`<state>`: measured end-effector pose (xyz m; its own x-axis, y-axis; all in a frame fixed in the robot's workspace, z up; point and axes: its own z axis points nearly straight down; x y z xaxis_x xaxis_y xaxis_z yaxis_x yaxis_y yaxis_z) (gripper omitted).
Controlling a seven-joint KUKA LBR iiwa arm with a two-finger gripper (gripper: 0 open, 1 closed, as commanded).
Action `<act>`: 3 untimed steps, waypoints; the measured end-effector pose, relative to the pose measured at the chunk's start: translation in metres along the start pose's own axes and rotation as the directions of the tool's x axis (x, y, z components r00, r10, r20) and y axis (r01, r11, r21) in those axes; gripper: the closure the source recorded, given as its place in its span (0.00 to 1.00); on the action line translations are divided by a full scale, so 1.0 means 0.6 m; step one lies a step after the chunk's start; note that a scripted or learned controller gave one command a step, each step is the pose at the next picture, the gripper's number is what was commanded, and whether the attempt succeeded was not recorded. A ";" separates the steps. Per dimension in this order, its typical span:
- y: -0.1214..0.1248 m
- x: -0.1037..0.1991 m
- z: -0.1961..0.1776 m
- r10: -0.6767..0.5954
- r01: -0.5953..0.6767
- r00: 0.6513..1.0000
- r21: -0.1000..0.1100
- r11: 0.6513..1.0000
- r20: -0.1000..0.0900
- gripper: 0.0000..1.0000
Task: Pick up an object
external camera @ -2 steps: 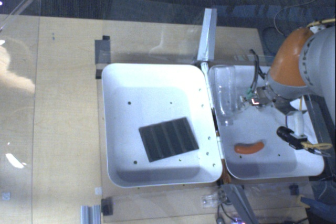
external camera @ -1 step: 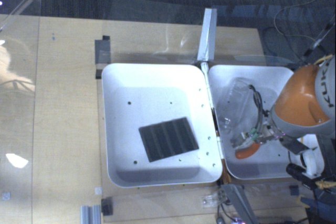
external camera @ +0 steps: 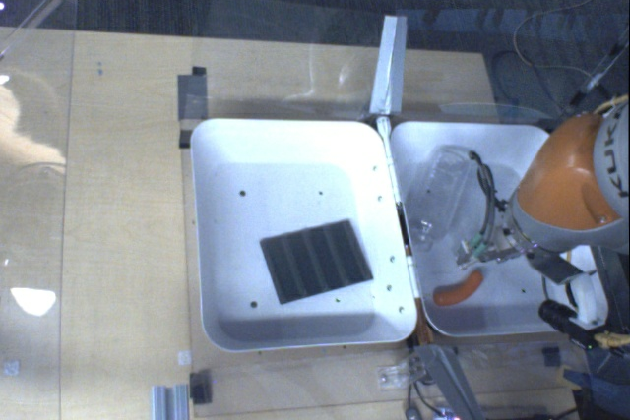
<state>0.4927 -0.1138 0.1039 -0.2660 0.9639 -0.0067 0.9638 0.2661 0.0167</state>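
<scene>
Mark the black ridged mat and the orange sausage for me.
black ridged mat (external camera: 316, 260): camera view, middle of its ridged top.
orange sausage (external camera: 459, 289): camera view, middle of its body.

The wooden bench (external camera: 108, 241) bears two white bins (touching side by side): left (external camera: 212, 211), right (external camera: 512, 141).

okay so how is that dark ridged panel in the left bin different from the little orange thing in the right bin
The dark ridged panel is flat, rectangular and near-black with parallel grooves; the orange thing is a small, smooth, rounded sausage shape. The panel is far larger. The panel lies alone in the left bin, well away from the arm, while the orange thing sits in the right bin beside the arm. Both lie at a slant on a white floor.
</scene>
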 end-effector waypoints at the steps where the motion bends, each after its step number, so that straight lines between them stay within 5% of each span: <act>1: 0.000 0.000 0.000 0.000 0.000 1.000 0.000 1.000 0.000 0.00; 2: 0.007 0.034 0.022 -0.058 0.058 0.998 0.001 0.998 0.003 0.00; 3: 0.015 0.034 0.001 -0.060 0.060 0.998 -0.009 0.998 0.006 1.00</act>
<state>0.4958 -0.0920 0.1030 -0.3229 0.9463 -0.0135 0.9460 0.3231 0.0252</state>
